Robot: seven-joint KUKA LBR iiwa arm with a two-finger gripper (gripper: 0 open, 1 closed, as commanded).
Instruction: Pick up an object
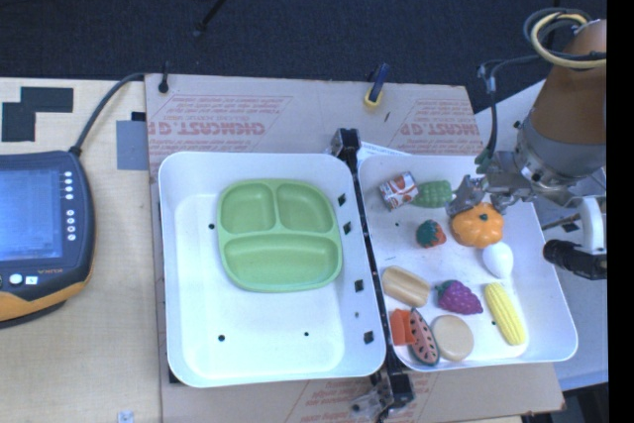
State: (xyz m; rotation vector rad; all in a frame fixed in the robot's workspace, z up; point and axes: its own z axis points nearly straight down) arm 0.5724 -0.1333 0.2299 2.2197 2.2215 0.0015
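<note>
The arm comes in from the right over the right bin (555, 352), its orange band high at the right edge. Its gripper (474, 196) hangs low over the far part of that bin, directly above a toy orange pumpkin (476, 226). The dark metal fingers seem to reach down around the pumpkin's stem, but how wide the jaws stand and whether they actually pinch anything cannot be told from this angle.

The right bin holds a scatter of toy foods. On the far side lie a small red and white can (398, 190) and, just to its right, a green pickle-like piece (432, 193). Left of the pumpkin sits a small green and red item (430, 234), perhaps a strawberry. A white egg (498, 260) rests near the pumpkin on its near right. Nearer still are a tan bread roll (405, 286), a purple bunch of grapes (459, 296), a yellow corn cob (506, 312), a watermelon slice (423, 338) and a round beige cookie (455, 337).

The left bin (198, 342) carries 1 green plate (278, 235) with 3 compartments.

Both bins rest on a sheet of cardboard (248, 119). At the far left of the bench lies a control pendant (40, 233) with a blue screen.
</note>
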